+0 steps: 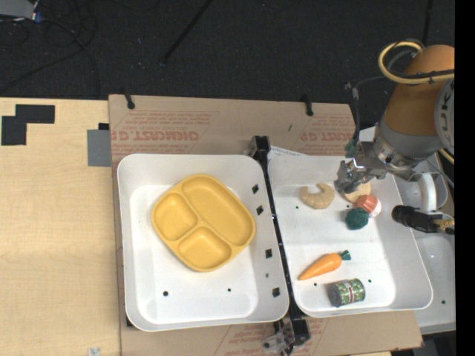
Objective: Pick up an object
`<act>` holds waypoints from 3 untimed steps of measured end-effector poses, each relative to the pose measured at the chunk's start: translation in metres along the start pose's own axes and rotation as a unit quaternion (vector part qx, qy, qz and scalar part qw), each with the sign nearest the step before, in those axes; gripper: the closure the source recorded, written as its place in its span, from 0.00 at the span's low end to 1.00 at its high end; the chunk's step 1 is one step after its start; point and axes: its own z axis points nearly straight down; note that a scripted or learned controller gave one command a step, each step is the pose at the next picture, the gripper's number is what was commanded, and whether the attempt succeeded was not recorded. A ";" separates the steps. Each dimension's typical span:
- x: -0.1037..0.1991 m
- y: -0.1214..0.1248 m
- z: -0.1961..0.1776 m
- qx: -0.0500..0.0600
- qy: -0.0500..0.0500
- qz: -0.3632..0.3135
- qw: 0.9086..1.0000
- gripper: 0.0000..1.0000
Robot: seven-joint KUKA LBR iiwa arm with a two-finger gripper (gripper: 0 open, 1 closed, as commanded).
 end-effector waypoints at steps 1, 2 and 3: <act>-0.001 0.001 -0.047 0.000 0.000 0.000 1.000 1.00; 0.060 -0.011 -0.036 0.004 0.002 -0.002 1.000 1.00; 0.106 -0.020 -0.034 0.004 0.001 -0.002 1.000 1.00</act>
